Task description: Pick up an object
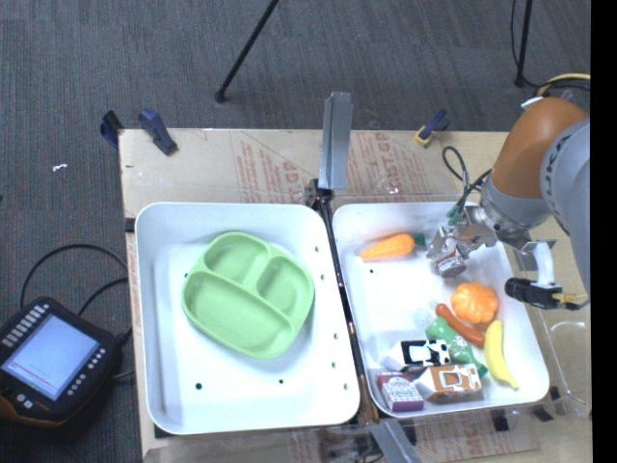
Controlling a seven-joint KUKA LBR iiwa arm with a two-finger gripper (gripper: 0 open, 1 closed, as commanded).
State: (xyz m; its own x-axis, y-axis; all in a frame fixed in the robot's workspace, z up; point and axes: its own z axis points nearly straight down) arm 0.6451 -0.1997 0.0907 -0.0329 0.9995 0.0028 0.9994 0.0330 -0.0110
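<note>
Gripper low in right bin, near its far rim; open floor left. Carrot just left. Grip state: can't tell.

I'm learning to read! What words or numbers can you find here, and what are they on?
Red print on the cardboard sheet under the bins: upside down and partly covered, too blurred to read.
Small boxes in the right bin: labels too small to read.
Black-and-white carton: pattern, no readable words.
Handheld screen on the floor: too blurred to read.
Nothing can be quoted.
</note>
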